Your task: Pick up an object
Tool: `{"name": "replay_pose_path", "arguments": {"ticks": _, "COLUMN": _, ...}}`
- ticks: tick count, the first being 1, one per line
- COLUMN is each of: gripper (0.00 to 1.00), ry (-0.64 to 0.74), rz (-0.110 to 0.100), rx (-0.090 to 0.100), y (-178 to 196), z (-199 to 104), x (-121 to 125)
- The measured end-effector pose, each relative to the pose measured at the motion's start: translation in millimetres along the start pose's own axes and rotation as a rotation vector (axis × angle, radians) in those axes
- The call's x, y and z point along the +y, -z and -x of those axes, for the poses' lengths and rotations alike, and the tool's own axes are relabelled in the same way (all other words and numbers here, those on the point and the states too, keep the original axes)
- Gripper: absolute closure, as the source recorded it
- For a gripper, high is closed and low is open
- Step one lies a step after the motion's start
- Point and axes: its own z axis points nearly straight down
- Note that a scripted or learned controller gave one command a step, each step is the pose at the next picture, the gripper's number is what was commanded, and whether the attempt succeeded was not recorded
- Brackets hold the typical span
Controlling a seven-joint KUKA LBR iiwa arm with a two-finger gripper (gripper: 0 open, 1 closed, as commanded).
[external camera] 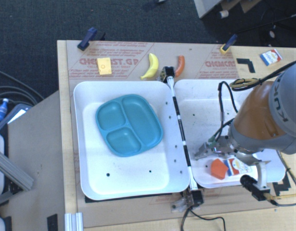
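Grey arm w/ orange band (263,117) reaches into right shallow white bin (200,95); gripper (211,149) low over bin floor, can't tell jaw state. Small orange-red block (218,169) lies near bin's front edge, just beside gripper. Blue divided plastic plate (129,124) sits in left white bin (90,167).

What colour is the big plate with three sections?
The sectioned plastic plate is turquoise blue, seen clearly in the camera view.
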Motion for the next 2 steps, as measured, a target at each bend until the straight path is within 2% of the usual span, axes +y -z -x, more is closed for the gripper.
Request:
{"name": "replay_pose_path", "arguments": {"ticks": 1, "gripper": 1.0, "ry": -0.001, "rz": 0.001, "rx": 0.0, "y": 9.7, "z": 0.2, "x": 0.1}}
{"name": "replay_pose_path", "arguments": {"ticks": 2, "gripper": 0.0, "ry": -0.001, "rz": 0.001, "rx": 0.0, "y": 9.7, "z": 0.2, "x": 0.1}}
